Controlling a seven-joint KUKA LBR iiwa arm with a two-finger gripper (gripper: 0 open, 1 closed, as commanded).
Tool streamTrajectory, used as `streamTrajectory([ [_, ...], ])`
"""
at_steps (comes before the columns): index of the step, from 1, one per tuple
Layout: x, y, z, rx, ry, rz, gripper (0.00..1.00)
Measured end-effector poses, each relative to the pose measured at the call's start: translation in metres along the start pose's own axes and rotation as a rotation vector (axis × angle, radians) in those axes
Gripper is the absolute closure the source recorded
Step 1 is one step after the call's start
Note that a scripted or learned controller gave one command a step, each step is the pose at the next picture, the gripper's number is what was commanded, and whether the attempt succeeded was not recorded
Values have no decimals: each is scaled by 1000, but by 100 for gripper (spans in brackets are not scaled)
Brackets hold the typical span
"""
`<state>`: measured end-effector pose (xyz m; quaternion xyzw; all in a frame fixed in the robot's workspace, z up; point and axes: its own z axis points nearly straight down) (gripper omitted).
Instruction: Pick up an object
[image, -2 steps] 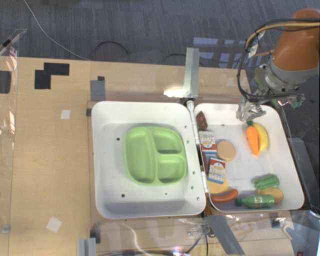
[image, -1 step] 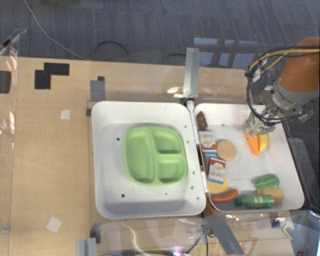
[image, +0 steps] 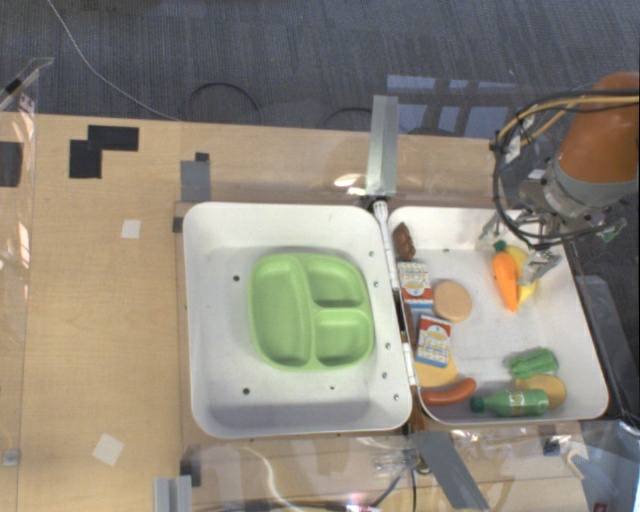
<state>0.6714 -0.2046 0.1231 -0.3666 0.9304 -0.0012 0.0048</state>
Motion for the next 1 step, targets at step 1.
streamTrajectory([
  [1, -6, 57, 34, 2, -2, -9, 0],
])
